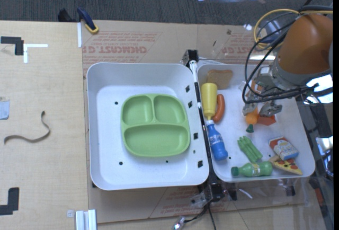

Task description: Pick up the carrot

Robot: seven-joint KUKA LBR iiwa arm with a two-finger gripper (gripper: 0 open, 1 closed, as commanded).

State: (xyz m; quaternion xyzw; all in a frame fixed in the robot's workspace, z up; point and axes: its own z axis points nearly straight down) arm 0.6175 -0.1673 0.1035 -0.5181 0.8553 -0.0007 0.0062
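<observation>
The carrot (pixel 251 116) is a small orange piece with a green top. It lies in the right bin (pixel 302 133), near its middle. My gripper (pixel 262 108) hangs right over it, coming in from the right under the orange wrist band. The gripper body hides part of the carrot and a reddish piece beside it. I cannot make out whether the carrot is held.
The right bin also holds a yellow bottle (pixel 208 97), a sausage (pixel 219 108), a blue bottle (pixel 216 142), green beans (pixel 248 148), a green bottle (pixel 252 170), a pizza slice (pixel 286 165), a red-and-white pack (pixel 282 147) and bread (pixel 219 76). A green divided plate (pixel 155 124) lies in the left bin (pixel 100 133).
</observation>
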